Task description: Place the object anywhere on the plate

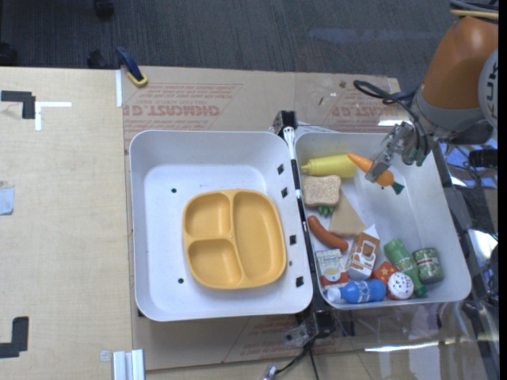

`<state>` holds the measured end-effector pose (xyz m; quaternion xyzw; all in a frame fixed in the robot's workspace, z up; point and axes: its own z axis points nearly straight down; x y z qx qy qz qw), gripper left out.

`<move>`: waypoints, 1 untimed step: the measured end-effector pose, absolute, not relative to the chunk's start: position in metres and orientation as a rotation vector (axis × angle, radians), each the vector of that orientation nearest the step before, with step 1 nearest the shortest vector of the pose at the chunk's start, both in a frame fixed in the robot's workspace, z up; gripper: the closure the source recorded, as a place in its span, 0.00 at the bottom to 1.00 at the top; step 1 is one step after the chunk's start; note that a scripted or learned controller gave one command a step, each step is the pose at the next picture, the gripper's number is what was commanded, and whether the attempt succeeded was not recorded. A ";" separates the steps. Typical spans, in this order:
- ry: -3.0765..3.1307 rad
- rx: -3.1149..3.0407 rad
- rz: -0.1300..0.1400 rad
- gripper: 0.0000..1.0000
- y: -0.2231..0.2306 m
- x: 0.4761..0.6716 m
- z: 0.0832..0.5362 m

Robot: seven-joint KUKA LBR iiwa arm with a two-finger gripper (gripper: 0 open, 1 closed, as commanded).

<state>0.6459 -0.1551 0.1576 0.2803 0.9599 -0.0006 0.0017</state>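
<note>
The pincer (386, 165) hangs over the upper part of the right bin (444, 236), and an orange toy carrot (372, 169) with a green tip sits right at its fingers, its pointed end aimed left toward the yellow mustard bottle (329, 165). The carrot looks lifted slightly clear of the bin floor and caught between the fingers, which are closed narrowly around it, though the grip itself is small and hard to make out. The yellow plate (235, 237) lies well apart in the left bin (158, 212); it is smooth, glossy plastic with rounded corners, split into three compartments, two small ones on the left and one long one on the right. Both bins are shallow, white and smooth-walled, resting on brown cardboard on the pale wood-grain desk (55, 212). Below the carrot, the right bin holds a brown slice of toy bread (322, 190), a tan wedge (348, 218), a red sausage (327, 233), small printed cartons (363, 256), a blue bottle (360, 293), a green bottle (400, 256) and a green can (428, 264). The arm's rounded orange band (463, 54) shows a dull sheen.
</note>
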 end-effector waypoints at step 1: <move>3.012 0.880 -0.002 0.00 -0.155 0.646 0.158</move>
